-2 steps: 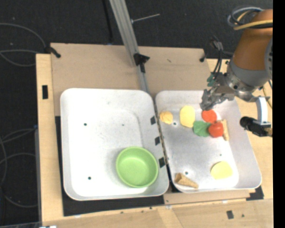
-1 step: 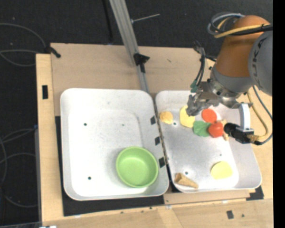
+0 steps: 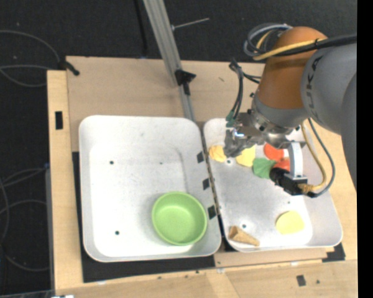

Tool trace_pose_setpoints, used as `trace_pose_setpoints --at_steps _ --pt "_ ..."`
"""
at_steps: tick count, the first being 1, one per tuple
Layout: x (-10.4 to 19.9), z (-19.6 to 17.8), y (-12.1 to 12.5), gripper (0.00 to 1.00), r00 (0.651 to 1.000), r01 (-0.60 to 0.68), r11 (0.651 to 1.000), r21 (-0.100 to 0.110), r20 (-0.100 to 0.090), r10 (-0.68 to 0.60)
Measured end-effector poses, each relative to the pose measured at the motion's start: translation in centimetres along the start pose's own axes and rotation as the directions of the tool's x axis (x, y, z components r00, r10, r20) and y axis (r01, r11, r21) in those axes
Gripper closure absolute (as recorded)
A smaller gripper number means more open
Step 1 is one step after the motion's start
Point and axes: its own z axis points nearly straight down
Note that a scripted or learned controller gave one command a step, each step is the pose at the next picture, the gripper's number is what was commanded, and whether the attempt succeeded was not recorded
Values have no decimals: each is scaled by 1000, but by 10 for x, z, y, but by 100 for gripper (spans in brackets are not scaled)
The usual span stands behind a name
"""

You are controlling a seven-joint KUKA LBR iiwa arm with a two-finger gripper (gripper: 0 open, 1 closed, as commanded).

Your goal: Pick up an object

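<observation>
Pincer (image 3: 232,143) is hanging low at the right bin's (image 3: 320,234) far-left corner, among small yellow toys (image 3: 219,154) (grip impossible to judge); green bowl (image 3: 179,218) is sitting in the left bin (image 3: 99,166).

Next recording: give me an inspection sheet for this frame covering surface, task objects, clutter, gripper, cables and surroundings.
Surface: wooden bench bearing left bin and right bin.
Job's things: green bowl in left bin; in right bin, yellow disc, brown cone, and yellow, green and orange pieces clustered under the wrist.
Clutter: nothing seen.
Gripper: gripper low over right bin's far left corner; finger state unclear.
Cables: hoses looped at wrist; loose wires on floor.
Surroundings: dark floor; slanted metal rail.
</observation>
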Motion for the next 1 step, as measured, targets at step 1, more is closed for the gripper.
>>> trace_pose_setpoints --at_steps 1 --pt "52 -13 -11 100 1000 3 1000 -1 -3 -3"
